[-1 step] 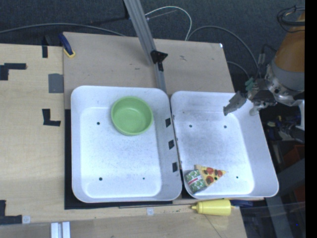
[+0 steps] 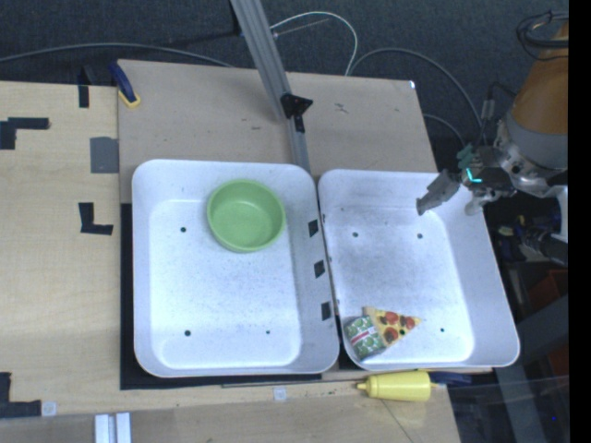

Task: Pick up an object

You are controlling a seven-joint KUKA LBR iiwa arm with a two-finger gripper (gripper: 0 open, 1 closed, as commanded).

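Gripper: we cannot tell its state; it hangs over the right bin's far right corner. We log the green bowl in the left bin, well apart, open floor around it. Pizza-slice toy near front wall; yellow bottle outside.

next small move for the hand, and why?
Probably swing the hand toward the near-left corner of the right bin. It sits over that bin's far right edge, apart from the pizza slice and green packet lying there.
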